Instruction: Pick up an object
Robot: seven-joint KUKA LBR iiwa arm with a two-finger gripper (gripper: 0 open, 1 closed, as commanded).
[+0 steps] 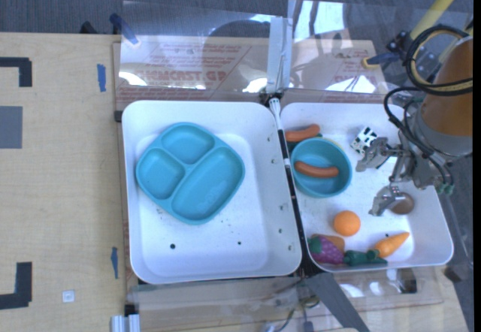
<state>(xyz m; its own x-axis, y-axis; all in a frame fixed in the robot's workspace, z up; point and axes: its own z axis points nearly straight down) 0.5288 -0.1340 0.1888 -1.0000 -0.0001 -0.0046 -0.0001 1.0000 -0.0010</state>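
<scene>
Two white bins sit side by side below me, and the left bin (150,248) carries a blue divided plate (190,171) with three compartments. The right bin (436,244) holds everything I could go for. A blue bowl (322,167) sits near the bin's upper left, and a hot dog (316,169) lies inside it, its long axis running almost left to right. A second hot dog (302,132) lies on the bin floor just above the bowl, also roughly left to right, with its right end tipped slightly up in the frame. An orange ball (346,223) rests near the middle of the bin. A toy carrot (392,243) lies near the lower edge, its long axis slanted, narrow tip up and to the right, green leaves (362,256) trailing lower left. A bunch of purple grapes (328,249) sits just left of those leaves. A small black-and-white toy (365,138) is near the upper middle.

My gripper (387,180) hangs over the right part of this bin, with a brown rounded object (402,205) just beside its lower finger (385,199). Its fingers stand well apart, with nothing between them. The arm (451,98) with its orange band comes in from the right.
</scene>
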